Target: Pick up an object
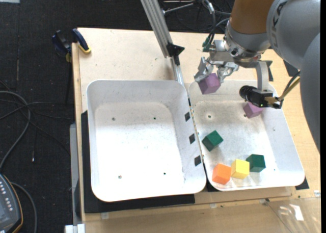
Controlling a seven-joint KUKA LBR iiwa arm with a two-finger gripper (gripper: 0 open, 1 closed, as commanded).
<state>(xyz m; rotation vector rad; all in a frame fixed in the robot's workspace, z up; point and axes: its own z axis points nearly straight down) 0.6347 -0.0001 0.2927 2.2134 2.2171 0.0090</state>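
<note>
Bins [102, 94]: white. Blocks: two purple [209, 83] [251, 109], two dark green [212, 139] [256, 162], one yellow [240, 169], one orange [221, 174]. Desk [122, 53]: pale wood.

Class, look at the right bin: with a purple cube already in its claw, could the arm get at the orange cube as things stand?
Probably not yet. The claw is shut on a purple cube. Above the orange cube nothing blocks the way, though a yellow cube touches its side.

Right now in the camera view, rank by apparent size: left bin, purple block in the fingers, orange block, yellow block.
1. Left bin, by far the largest.
2. Purple block, held between the fingers of the gripper; it is lifted nearer the camera, so its lead is unsure.
3. Orange block and yellow block look alike; no ranking.
</note>
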